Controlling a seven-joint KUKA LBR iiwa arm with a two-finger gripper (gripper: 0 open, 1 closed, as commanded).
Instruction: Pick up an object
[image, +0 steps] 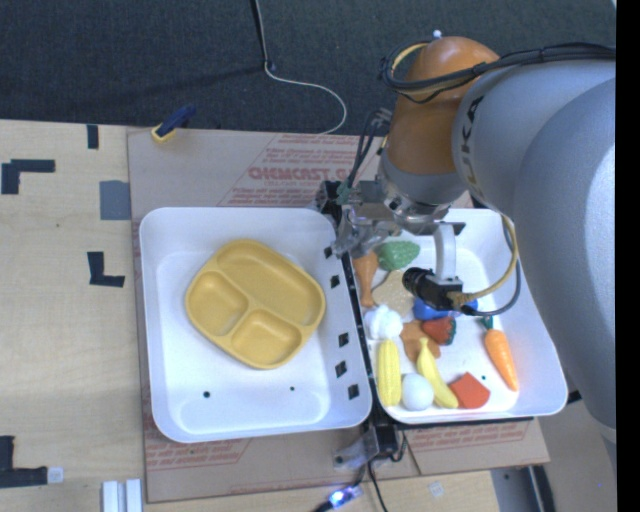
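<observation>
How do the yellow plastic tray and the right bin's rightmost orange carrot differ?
The yellow three-compartment plastic tray is broad and flat; the orange toy carrot is slim and tapered. The tray lies alone in the left bin; the carrot lies among other toys in the right bin. Both lie flat.

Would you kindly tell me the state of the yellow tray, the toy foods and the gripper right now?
Yellow tray: flat, open side up, in the left bin.
Corn cob: lying flat in the right bin, by its left wall.
Banana: lying flat, near the corn cob.
Carrot: lying flat, near the right wall.
Gripper: low over the right bin's far left corner, grasp not discernible.
</observation>
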